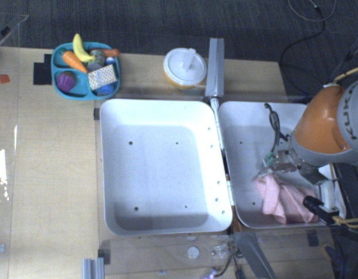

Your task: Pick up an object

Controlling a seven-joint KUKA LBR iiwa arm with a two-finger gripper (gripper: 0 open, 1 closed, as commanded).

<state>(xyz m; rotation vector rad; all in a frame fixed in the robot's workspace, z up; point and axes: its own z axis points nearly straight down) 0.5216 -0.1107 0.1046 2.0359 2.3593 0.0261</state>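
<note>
I can't tell the gripper's [276, 163] state from here. Just below it lies a pink cloth [278, 197], soft and light; I'd pinch a raised fold.

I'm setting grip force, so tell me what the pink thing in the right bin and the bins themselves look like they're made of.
The pink thing looks like soft cloth: matte, with folds and a rumpled, drooping outline, lying under the gripper. The right bin and the left bin look like rigid white plastic, possibly coated metal: smooth, faintly glossy walls, rounded corners and small dark holes in the floor.
</note>
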